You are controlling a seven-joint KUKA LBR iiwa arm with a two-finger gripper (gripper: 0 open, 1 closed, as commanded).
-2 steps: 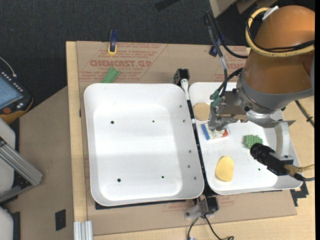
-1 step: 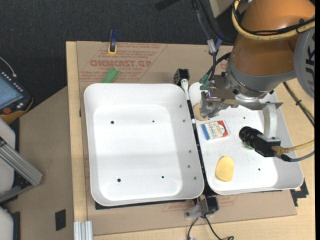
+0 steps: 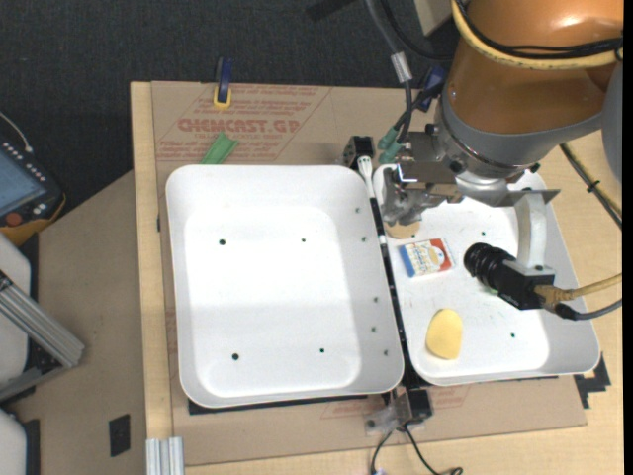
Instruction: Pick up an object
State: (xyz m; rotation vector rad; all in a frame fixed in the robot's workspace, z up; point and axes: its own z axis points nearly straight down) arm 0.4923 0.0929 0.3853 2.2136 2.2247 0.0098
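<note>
- I see the arm [image 3: 534, 57] come in from the right of the camera view. Its orange band sits above the grey wrist, and it reaches down over the right bin [image 3: 495, 339].
- Gripper position: the gripper [image 3: 401, 211] is at the far left part of the right bin, just beside the wall that meets the left bin [image 3: 267, 295].
- Gripper state: I cannot tell whether it is spread or pressed together, because the wrist body covers it from above.
- A small tan round piece [image 3: 401, 231] shows directly under the gripper. I cannot tell whether the gripper touches it or pinches it.
- Item 1, packet [image 3: 425, 257]: a flat white rectangle with blue and red print. It lies on the floor of the right bin, just on the camera side of the gripper. Its long axis runs across the view from left to right, with the right end angled slightly toward the far side.
- Item 2, yellow object [image 3: 445, 334]: a smooth oval. It lies in the near part of the right bin, apart from the packet and close to the left wall. Its long axis runs near to far, with the far end leaning slightly right.
- The floor of the left bin carries four small dark dots.
- Both bins rest on a cardboard sheet [image 3: 148, 226] with red lettering that covers the surface.
- A blue and yellow clamp [image 3: 224, 87] grips the sheet's far edge.
- A green strip [image 3: 218, 148] lies on the sheet just beyond the left bin's far left corner.
</note>
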